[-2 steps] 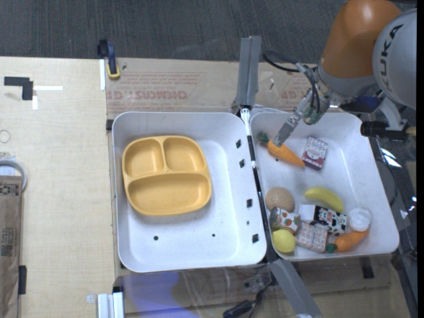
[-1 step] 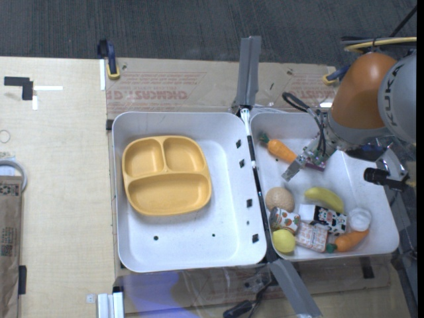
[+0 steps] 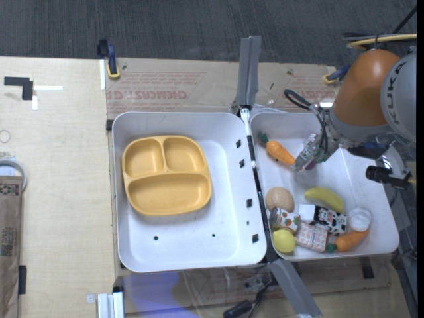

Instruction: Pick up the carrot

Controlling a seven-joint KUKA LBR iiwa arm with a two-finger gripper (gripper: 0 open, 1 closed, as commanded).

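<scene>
An orange carrot (image 3: 279, 152) with a green stem end lies in the upper left of the right bin (image 3: 377, 244), pointing down and right. My gripper (image 3: 307, 161) hangs just right of the carrot's lower tip, close to it, with nothing seen between its fingers. The arm's orange band (image 3: 363, 89) sits above and to the right of the gripper.
The left bin (image 3: 126, 244) holds a yellow divided plate (image 3: 166, 175). The right bin's lower part holds a banana (image 3: 324, 198), a brown round item (image 3: 279, 199), a yellow lemon (image 3: 283, 241), small printed packets (image 3: 317, 225) and an orange item (image 3: 349, 239).
</scene>
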